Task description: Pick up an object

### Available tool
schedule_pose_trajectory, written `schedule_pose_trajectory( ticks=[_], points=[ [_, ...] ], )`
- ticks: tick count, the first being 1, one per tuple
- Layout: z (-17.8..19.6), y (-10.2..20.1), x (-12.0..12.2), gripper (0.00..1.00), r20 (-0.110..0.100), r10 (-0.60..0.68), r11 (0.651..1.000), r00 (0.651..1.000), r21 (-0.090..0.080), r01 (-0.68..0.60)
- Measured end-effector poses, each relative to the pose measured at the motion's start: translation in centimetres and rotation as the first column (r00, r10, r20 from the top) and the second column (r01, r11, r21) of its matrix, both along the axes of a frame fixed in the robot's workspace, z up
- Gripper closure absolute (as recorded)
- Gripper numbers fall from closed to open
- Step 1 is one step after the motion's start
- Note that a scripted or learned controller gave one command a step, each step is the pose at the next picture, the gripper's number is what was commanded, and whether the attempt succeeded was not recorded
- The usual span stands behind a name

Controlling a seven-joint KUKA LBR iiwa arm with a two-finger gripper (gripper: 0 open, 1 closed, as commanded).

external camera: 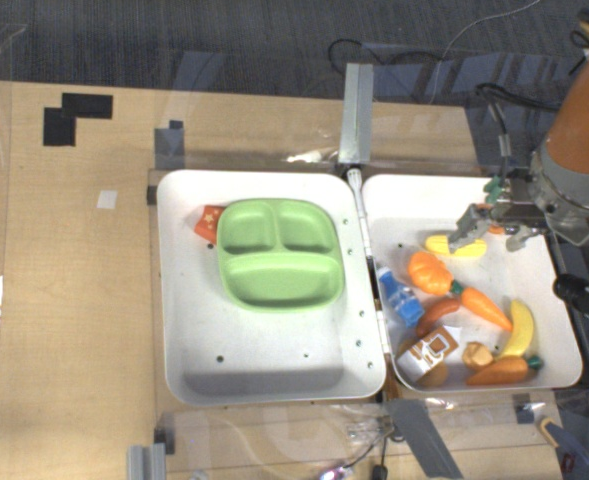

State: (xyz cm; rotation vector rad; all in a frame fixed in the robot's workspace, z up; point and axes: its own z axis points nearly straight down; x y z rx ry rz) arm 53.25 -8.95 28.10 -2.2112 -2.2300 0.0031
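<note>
Hovering just above the small yellow toy (455, 246) in the right bin (394, 200), the claw (486, 226) spreads its fingers and holds nothing. The toy lies just beyond the orange pumpkin (429, 272); it looks light, smooth plastic, best pinched across its narrow middle.

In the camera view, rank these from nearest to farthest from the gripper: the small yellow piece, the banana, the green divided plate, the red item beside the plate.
From the gripper:
1. Small yellow piece, just below the fingers, top of the right bin.
2. Banana, lower right of the right bin.
3. Green divided plate, in the left bin.
4. Red item, at the plate's far left edge.
</note>
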Motion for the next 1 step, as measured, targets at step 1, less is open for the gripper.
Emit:
schedule_pose_trajectory(
  ticks=[1],
  points=[
    [-7.32,-7.63,-1.05,0.0,-0.001,0.139,0.99,0.99,0.002,-0.139]
  ],
)
